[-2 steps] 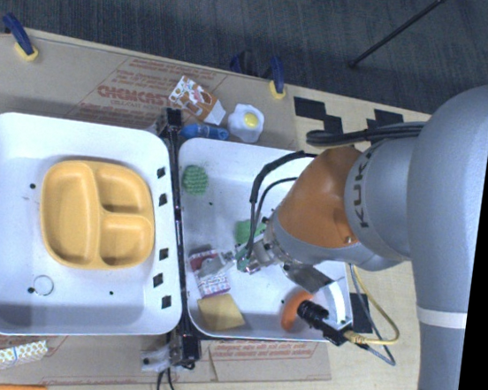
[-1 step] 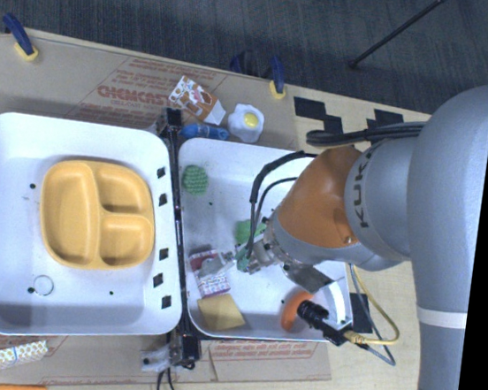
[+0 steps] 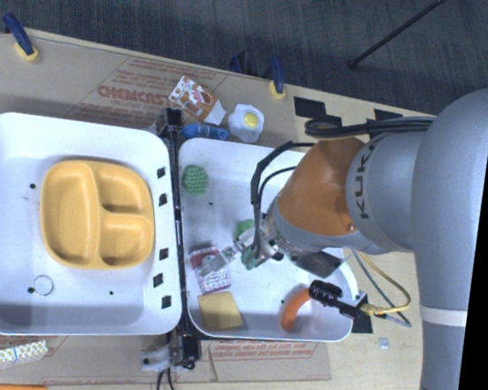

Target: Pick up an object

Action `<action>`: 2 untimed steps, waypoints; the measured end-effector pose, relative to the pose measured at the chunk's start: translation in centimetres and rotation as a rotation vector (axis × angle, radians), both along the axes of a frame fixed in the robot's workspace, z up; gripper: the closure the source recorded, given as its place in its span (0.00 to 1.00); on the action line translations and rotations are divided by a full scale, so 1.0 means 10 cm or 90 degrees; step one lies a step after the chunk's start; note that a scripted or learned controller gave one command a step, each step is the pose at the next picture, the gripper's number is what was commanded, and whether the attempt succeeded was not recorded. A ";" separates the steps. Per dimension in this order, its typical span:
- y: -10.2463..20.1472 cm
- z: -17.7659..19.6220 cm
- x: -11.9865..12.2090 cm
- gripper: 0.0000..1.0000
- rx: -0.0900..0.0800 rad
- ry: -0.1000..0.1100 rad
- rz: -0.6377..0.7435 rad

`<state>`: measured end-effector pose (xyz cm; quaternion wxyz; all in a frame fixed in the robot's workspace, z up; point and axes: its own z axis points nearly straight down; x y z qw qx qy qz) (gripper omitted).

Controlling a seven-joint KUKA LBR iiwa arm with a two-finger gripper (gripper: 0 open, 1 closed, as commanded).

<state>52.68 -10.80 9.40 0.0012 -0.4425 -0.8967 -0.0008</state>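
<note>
Two white bins are sitting side by side on the desk (image 3: 365,357), and I am watching them from above.

In the left bin (image 3: 2,202) a yellow tray (image 3: 99,212) is lying flat. It looks like smooth plastic, with round corners and three dips in it.

Next I am looking at the right bin (image 3: 231,157). A small green bumpy ball (image 3: 194,179) is resting near its top left corner. Lower down, a crinkly wrapper (image 3: 209,265) with red on it is lying flat, and a tan sponge block (image 3: 221,310) is sitting just below it. It looks soft and square.

The claw (image 3: 249,255) is hanging low over the middle of this bin, just right of the wrapper. I think the wrapper is the thing it is going for. It lies to the claw's left and a bit lower, very near, with its long side slanting down to the right. I cannot tell how the claw is set from here, because the big orange and grey arm (image 3: 332,201) is covering much of it. A green thing (image 3: 245,230) is peeking out beside the claw.

Further right, an orange carrot shape (image 3: 295,311) is lying near the bin's bottom edge, smooth and long.
</note>
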 end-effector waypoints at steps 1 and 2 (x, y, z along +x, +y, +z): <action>0.11 0.00 -0.39 0.00 -0.002 -0.005 -0.023; 0.12 0.11 -0.38 1.00 -0.001 -0.005 -0.020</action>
